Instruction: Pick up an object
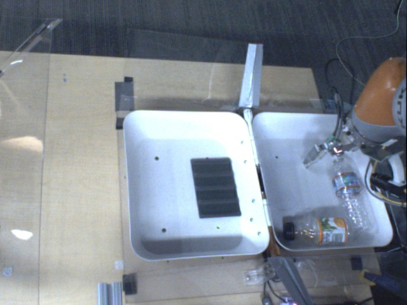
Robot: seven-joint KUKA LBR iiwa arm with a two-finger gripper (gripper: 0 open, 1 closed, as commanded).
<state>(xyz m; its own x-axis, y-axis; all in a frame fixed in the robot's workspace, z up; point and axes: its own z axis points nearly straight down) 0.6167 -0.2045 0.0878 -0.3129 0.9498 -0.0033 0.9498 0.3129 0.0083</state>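
Pincer (320, 150): positioned low over the right bin (286, 138), fingers spread apart, nothing between them. Judged to be poised for a descent, not yet a grasp. Just beside it, toward the bin's right wall, a clear water bottle (350, 196) lies on its side, the nearest candidate. A second bottle with a dark cap and coloured label (318, 230) lies along the near wall, likely having rolled to rest there. The left bin (146, 170) holds a flat black ridged block (215, 187) at its centre, well apart. Both bins sit on the wooden surface (76, 189).
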